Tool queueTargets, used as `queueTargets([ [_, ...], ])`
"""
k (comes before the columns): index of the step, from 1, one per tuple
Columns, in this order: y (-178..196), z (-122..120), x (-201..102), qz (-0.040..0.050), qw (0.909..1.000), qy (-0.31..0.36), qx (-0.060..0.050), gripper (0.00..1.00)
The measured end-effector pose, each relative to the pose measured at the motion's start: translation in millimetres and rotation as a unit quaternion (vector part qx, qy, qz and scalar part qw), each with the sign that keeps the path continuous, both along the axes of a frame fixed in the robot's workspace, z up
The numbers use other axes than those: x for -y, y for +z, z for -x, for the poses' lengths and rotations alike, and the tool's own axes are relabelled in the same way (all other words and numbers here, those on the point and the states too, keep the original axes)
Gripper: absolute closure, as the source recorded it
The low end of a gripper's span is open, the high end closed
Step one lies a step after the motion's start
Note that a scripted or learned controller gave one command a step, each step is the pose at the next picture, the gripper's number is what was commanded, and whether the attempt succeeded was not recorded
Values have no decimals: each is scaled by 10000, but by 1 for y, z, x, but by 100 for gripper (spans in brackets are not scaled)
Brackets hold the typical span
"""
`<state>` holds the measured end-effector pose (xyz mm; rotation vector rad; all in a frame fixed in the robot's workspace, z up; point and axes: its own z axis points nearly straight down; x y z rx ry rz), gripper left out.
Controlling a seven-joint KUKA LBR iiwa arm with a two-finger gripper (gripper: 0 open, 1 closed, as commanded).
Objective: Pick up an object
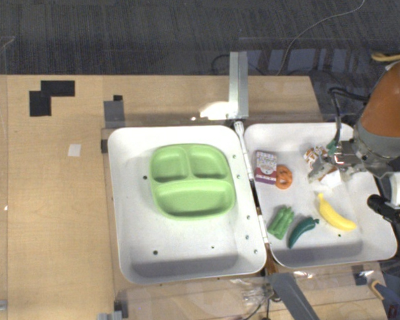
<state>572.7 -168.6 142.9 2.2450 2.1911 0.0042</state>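
Banana [336, 214] is lying in the right bin [378, 247], toward its right wall and front half, long axis running diagonally from upper left to lower right, stem end pointing up toward the gripper [326, 161]. You are looking at the arm [385, 116] reaching in over the right edge of that bin, with the gripper hanging near the bin's back-right part; the banana is sitting just in front of it, toward the front edge, apart from it and not touched. Whether the jaws are standing wide or narrow, you cannot tell at this size, and nothing is showing between them. Other candidates are lying further left in the same bin: a purple packet [266, 164] with an orange ring [284, 177] touching its front corner near the left wall, and a light green vegetable [281, 222] beside a dark green one [301, 230] near the front-left part. The left bin [135, 260] is carrying a green divided tray [191, 180]. Judgement: the banana is the nearest pick, and the coming move is calling for a short shift toward the front edge, with the fingers closing across the banana's diagonal, not along it.
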Motion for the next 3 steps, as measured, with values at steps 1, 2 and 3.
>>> queueTargets([
  [1, -52, 53, 29, 1, 9996, -267, 45, 0],
  [2, -40, 49, 27, -13, 9997, -250, 80, 100],
  [3, 113, 47, -50, -4, 9999, -143, 6, 100],
])
